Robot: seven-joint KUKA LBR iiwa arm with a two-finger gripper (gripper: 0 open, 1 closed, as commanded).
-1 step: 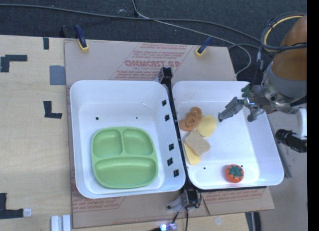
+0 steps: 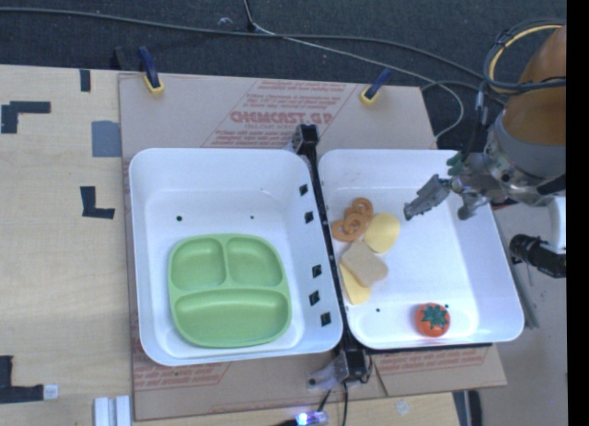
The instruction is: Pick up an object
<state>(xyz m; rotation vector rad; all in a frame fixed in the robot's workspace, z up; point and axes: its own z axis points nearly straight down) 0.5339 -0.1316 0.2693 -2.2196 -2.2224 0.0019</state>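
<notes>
Your hand hangs over the right bin

Your hand (image 2: 444,197) is open and holds nothing. The toy tomato (image 2: 432,319) sits near the front of the right bin (image 2: 479,263).

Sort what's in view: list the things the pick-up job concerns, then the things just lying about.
For the job: gripper; toy tomato; pretzel; yellow round piece; bread slice; the right bin holding them.

Lying about: green divided plate in the left bin; two clamps; cables.
</notes>
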